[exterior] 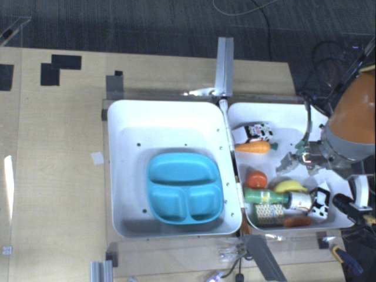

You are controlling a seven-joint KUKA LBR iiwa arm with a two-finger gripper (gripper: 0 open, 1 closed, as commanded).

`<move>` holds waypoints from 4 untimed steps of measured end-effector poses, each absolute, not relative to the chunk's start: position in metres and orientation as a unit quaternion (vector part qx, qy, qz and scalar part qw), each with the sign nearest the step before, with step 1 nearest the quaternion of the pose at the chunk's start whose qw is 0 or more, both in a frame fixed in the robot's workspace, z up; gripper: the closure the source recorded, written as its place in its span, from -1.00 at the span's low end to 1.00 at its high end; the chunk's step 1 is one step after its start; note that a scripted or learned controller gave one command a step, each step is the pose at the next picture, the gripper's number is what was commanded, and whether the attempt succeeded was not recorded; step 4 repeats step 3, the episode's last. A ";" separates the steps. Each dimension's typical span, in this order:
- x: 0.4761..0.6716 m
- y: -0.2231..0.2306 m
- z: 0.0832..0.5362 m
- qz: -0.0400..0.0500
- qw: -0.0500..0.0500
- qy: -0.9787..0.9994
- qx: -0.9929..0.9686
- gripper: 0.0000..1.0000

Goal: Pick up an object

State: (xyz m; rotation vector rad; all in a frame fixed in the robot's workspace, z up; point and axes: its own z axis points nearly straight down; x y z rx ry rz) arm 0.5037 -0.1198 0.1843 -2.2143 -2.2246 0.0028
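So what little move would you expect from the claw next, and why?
Probably a short drop toward the front of the right bin. The claw hangs over bare white floor there, gripping nothing, while the yellow banana and red tomato lie just in front of it. The blue tray sits alone in the left bin, farther off.

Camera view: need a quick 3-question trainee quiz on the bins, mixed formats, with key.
1. True or false: the blue tray lies in the left bin.
2. Which item touches the divider in the right bin? A) carrot B) banana C) tomato
3. Fill in: the pincer is over the ___ bin.

Key: 1 true; 2 A; 3 right.
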 end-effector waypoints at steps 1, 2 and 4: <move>0.495 -0.151 0.121 0.001 0.002 -0.674 -0.738 -1.00; 0.495 -0.158 0.110 -0.001 0.000 -0.677 -0.736 -1.00; 0.516 -0.151 0.089 -0.007 -0.005 -0.568 -0.823 -1.00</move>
